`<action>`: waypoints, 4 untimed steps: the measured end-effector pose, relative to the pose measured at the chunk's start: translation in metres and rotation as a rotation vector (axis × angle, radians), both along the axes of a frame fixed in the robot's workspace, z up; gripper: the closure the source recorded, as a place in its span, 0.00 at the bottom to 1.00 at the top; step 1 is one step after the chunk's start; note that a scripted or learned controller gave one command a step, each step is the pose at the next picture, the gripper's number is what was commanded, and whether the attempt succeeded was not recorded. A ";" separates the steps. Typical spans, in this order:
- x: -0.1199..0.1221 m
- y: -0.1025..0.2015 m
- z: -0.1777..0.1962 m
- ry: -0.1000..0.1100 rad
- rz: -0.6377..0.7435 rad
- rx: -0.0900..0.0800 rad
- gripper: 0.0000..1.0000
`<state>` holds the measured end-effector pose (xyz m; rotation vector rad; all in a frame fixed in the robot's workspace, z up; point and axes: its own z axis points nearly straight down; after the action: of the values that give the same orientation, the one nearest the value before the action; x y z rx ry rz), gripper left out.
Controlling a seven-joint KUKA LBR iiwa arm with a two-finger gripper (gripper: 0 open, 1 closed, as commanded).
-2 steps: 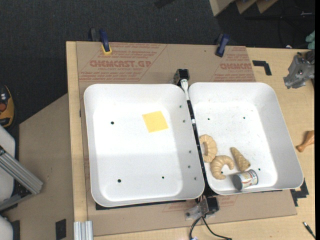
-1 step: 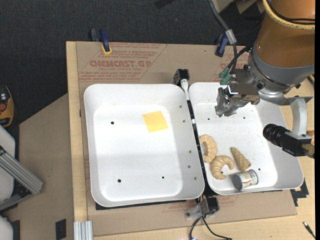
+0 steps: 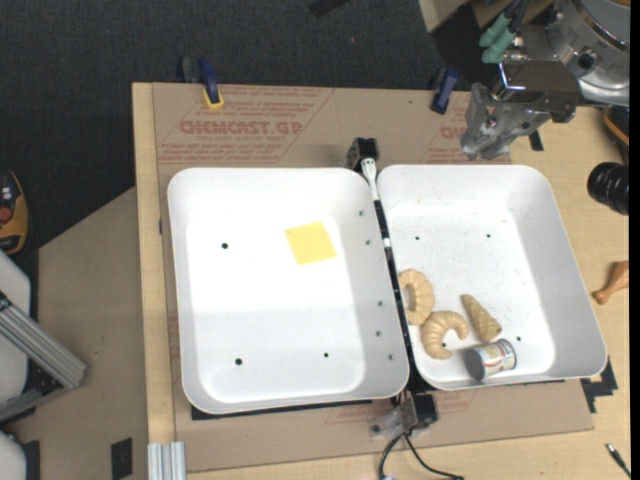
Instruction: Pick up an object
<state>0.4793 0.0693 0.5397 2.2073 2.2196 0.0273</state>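
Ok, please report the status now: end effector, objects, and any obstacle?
End effector above the right bin's far edge, nothing between fingers. Croissants, cone, small can at near-left corner. Path unobstructed.

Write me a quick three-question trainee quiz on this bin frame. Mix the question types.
1. True or false: the flat yellow square piece lies in the left shallow white bin.
2. Multiple choice: the small white cylindrical can with a grey end lies (A) at the far edge of the right shallow white bin, (B) near that bin's near edge, (C) on the brown board outside both bins.
3. Fill in: the end effector hangs above the bench just beyond the ____ bin's far rim.

Key: 1 true. 2 B; the can sits beside the tan curved croissant-shaped pieces. 3 right.
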 end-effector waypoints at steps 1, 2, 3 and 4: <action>-0.001 0.057 -0.109 0.033 0.001 -0.006 1.00; -0.002 0.119 -0.234 0.035 0.001 -0.008 1.00; 0.002 0.125 -0.109 0.006 -0.003 0.002 1.00; -0.003 0.154 -0.253 0.036 -0.003 -0.011 1.00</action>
<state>0.4765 0.2238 0.2871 2.2233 2.2289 -0.0243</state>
